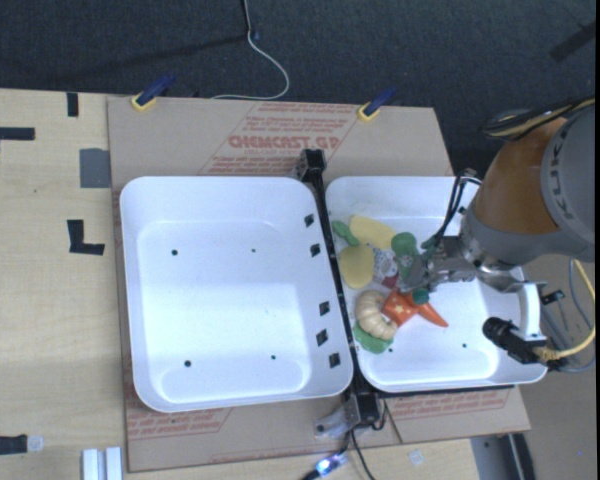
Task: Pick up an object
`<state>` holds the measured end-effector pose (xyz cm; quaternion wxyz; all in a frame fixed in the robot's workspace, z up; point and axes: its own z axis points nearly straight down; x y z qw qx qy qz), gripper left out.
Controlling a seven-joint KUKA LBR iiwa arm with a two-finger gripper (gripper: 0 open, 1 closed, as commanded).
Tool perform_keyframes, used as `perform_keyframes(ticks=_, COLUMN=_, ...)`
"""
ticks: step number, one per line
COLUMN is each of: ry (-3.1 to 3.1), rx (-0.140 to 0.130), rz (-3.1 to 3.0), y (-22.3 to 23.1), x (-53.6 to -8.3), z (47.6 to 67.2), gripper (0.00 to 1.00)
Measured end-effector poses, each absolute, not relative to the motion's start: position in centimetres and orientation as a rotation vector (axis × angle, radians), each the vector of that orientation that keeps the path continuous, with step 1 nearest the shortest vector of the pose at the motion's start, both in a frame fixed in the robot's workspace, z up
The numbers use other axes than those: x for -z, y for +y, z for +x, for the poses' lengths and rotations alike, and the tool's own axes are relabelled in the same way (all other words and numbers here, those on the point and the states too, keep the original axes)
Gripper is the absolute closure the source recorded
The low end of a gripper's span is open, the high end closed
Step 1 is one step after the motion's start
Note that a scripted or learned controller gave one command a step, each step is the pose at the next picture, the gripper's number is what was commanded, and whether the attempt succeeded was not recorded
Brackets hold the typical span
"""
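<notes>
Grey KUKA arm [570, 183], rounded casing, broad orange band [515, 193] above the wrist. Wrist section darker grey, metallic sheen. Gripper [420, 278] small, dark, boxy, detail blurred. White curved bracket [528, 303] below the wrist, with a black cylindrical part [508, 338], possibly a connector. Thin yellowish cable [570, 346] loops alongside. Dark cable loop [515, 120] above the band.

We note grey arm with orange band [525, 183] entering from right, wrist bent low; dark two-finger gripper [418, 280] pointing left, finger state indiscernible.
</notes>
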<state>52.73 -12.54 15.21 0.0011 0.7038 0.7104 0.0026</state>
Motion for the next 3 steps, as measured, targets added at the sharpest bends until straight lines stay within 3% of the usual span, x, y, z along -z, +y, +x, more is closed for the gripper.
perform_keyframes(ticks=1, ry=2.229, rx=-0.001, rz=2.215, y=-9.0, x=-13.7, z=57.0, gripper=1.0)
perform_keyframes(ticks=2, ry=2.225, rx=0.0, rz=2.222, y=-7.5, x=-18.6, z=51.5, gripper=1.0)
perform_keyframes(ticks=3, ry=2.225, rx=0.005, rz=2.225, y=-6.2, x=-18.4, z=48.1, gripper=1.0)
